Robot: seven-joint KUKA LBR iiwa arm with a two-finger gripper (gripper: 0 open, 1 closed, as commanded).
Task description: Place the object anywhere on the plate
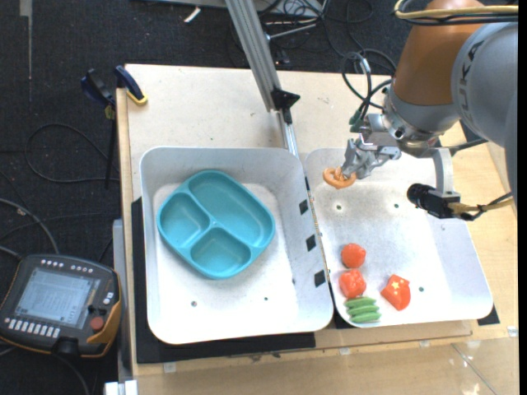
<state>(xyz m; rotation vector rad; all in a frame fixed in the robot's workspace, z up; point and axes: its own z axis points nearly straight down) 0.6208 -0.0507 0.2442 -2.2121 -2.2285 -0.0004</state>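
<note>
A pale bench (206, 105) carries two shallow white bins. The left bin (165, 303) holds a smooth blue three-section plate (216, 222). In the right bin (461, 262), the gripper (356, 168) fingers pinch a curled orange shrimp (338, 178) near the far corner.

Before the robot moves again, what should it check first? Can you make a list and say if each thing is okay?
1. End effector is over the orange piece at the top of the right bin: ok.
2. Orange piece firmly gripped: cannot tell.
3. Blue plate lies flat in the left bin with its compartments bare: ok.
4. Way across the wall between the bins: ok, nothing lies there.
5. Other food, the red pieces and the green pod, lies far from the end effector: ok.
</note>
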